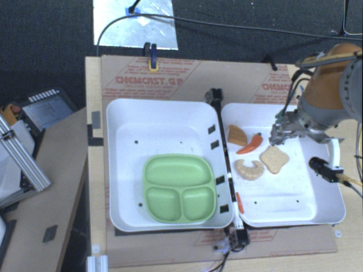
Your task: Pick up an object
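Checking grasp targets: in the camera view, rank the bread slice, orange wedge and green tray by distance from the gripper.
1. Bread slice, just below the gripper, right bin.
2. Orange wedge, to the gripper's left in the view, right bin.
3. Green tray, far across in the left bin.

Grey, rounded arm (334, 103) body, with broad orange band (336, 67) above wrist. Thin dark cables looped beside band, on side toward right bin (283, 208). Gripper (279, 134) dull metallic grey, small and blocky. White curved bracket and black cylindrical fitting (321, 169) mounted below wrist, over same bin.
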`<state>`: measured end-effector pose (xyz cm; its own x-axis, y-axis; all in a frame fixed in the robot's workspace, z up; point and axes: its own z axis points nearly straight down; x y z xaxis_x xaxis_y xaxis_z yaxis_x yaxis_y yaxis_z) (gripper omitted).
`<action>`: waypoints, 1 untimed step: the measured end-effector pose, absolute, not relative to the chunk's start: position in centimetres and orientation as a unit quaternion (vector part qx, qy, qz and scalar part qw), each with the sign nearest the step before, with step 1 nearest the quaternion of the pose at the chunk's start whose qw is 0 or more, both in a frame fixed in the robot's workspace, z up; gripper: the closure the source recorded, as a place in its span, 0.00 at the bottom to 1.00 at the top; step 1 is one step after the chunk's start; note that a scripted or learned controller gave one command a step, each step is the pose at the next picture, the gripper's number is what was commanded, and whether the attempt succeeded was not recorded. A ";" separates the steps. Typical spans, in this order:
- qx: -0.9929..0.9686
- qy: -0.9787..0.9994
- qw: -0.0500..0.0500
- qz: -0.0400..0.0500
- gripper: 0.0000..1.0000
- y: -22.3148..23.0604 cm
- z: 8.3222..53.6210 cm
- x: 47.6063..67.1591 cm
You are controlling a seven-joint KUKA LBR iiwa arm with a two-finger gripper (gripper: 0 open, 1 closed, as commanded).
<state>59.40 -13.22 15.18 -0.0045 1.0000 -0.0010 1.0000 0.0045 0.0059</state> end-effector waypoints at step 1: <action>0.706 0.708 0.003 0.002 1.00 -13.9 19.8 59.3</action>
<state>59.30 -13.88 19.79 -0.0023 1.0000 -0.0017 1.0000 0.0023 0.0064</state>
